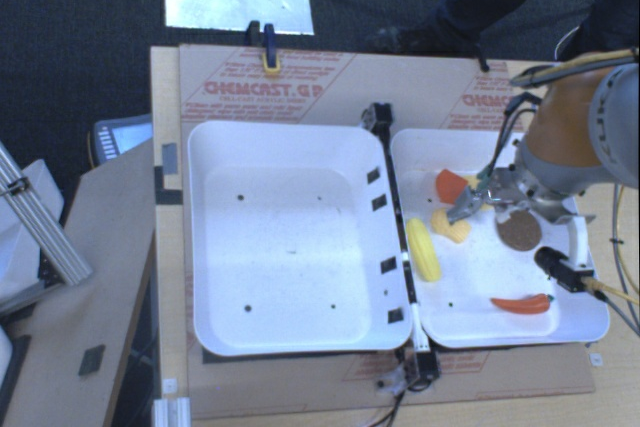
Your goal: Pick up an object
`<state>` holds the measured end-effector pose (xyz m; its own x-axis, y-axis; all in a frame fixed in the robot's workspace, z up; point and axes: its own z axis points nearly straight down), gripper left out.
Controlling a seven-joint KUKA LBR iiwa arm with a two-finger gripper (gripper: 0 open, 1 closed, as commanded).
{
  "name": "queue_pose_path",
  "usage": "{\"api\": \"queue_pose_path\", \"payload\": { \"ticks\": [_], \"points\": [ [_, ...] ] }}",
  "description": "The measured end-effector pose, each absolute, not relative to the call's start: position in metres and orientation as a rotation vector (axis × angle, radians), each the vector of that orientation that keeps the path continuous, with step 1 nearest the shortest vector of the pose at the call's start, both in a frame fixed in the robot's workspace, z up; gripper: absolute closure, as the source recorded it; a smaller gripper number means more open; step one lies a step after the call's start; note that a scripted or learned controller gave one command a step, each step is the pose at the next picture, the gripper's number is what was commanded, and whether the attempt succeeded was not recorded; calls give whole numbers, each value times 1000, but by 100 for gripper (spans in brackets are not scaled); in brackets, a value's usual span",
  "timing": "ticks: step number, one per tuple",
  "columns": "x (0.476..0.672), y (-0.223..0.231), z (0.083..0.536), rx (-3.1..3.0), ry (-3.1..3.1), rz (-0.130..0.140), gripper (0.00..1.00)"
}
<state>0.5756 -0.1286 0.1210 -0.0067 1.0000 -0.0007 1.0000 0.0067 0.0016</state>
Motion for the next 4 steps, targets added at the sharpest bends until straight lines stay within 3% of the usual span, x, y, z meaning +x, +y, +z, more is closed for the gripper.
{"api": "queue_pose_path", "payload": {
  "ticks": [1, 2, 3, 4],
  "points": [
    [610, -89, 84, 2210, 2229, 4, 0],
    [609, -92, 96, 2213, 2223, 6, 100],
    [609, -92, 96, 2213, 2224, 5, 0],
    [610, -92, 107, 2211, 2224, 9, 100]
  ]
}}
